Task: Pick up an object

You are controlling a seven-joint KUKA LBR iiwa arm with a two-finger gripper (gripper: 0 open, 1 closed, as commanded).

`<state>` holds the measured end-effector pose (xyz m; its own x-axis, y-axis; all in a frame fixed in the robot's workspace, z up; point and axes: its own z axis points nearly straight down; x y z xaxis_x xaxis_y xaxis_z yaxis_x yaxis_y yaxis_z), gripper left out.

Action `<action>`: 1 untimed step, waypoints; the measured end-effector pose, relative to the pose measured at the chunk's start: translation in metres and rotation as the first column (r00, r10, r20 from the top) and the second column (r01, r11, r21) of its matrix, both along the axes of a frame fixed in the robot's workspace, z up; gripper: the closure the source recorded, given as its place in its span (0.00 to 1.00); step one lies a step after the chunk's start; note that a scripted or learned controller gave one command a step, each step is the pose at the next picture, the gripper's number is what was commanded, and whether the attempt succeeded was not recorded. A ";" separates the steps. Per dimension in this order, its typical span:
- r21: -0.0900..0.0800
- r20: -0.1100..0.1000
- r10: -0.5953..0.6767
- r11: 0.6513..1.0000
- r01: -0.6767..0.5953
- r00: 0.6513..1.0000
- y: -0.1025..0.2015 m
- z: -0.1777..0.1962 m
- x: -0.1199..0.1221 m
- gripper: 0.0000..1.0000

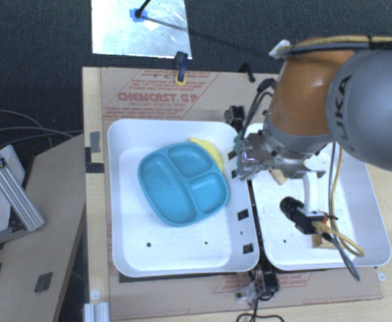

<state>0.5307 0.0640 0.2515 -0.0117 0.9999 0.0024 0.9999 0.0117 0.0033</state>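
Bins sit side by side on the bench. The blue plate (181,185) lies flat in the left bin (125,200), hollow side up, so the floor of the bin holds it still. Its long side runs from the far left down to the near right, and its two small cups point toward the arm (317,92). A yellow thing (211,151), maybe a toy fruit, peeks out from behind the plate's far rim, touching it.

The arm leans over the right bin (370,206). The gripper (244,161) hangs by the wall between the bins, just beside the plate's right end. That looks like a good spot to grab the rim. It is too dark and small there to say if the jaws are apart or together.
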 end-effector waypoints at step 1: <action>-0.001 0.004 -0.006 1.000 0.006 1.000 0.001 0.125 -0.018 1.00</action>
<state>0.5127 0.0649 0.3762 -0.0057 1.0000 0.0008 1.0000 0.0057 0.0073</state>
